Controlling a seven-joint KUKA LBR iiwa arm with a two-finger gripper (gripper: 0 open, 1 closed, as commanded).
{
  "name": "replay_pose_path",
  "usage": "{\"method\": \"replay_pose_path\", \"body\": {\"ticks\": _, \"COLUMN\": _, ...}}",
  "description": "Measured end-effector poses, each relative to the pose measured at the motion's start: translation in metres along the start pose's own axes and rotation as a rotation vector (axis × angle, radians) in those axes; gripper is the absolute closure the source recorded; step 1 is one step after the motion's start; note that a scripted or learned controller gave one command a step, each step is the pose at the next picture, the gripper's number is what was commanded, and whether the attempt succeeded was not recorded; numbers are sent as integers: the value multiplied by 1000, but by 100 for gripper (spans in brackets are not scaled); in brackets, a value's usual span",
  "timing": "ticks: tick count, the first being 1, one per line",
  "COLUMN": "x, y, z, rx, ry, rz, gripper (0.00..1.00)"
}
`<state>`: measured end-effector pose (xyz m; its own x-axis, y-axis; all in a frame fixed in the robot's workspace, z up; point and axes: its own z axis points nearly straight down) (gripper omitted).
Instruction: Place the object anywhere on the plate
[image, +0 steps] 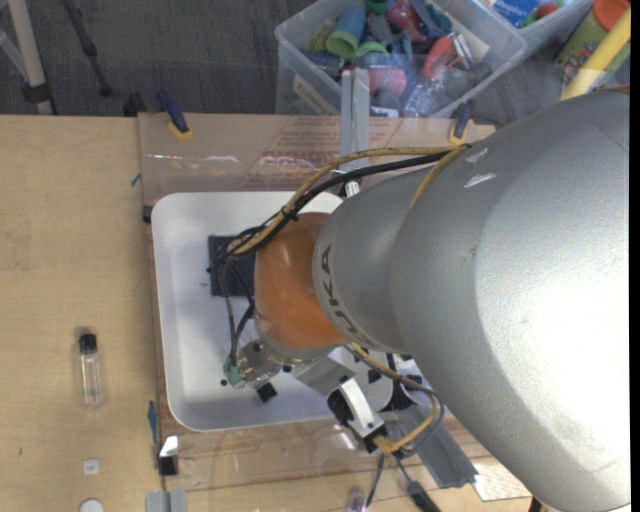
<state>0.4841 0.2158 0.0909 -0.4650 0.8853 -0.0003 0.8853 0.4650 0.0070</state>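
Camera view, nearest first: the grey arm (500, 300) takes up most of the right side, its orange band (290, 290) hanging over the white bin (185, 300), with yellow and black cables (330, 180) looping across it; the gripper sits somewhere under the wrist, and whether it is released or clenched on anything I cannot tell. The arm covers the middle of the bin, so neither the plate nor the object to be placed can be made out; a dark flat patch (225, 265) pokes out just left of the orange band, but what it is I cannot say.

As a judgement, the arm is working low over the bin; to do this step well it should come down straight and slowly, let go only once the object is fully over the plate, then lift straight up so nothing gets dragged off.

Left of the bin, well apart on the wooden bench (60, 200), lies a small clear vial (90, 368); beyond the bin, a clear tub of coloured toys (400, 50) stands at the back; nothing there blocks the arm.
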Motion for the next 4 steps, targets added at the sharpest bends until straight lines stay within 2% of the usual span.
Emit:
{"method": "replay_pose_path", "body": {"ticks": 1, "x": -54, "y": -29, "z": -112, "rx": 5, "ry": 2, "rz": -482, "gripper": 100}}
{"method": "replay_pose_path", "body": {"ticks": 2, "x": -65, "y": 50, "z": -128, "rx": 5, "ry": 0, "rz": -114, "gripper": 100}}
{"method": "replay_pose_path", "body": {"ticks": 3, "x": -27, "y": 39, "z": -91, "rx": 10, "ry": 1, "rz": 42, "gripper": 100}}
{"method": "replay_pose_path", "body": {"ticks": 4, "x": -62, "y": 87, "z": -81, "rx": 3, "ry": 1, "rz": -406, "gripper": 100}}
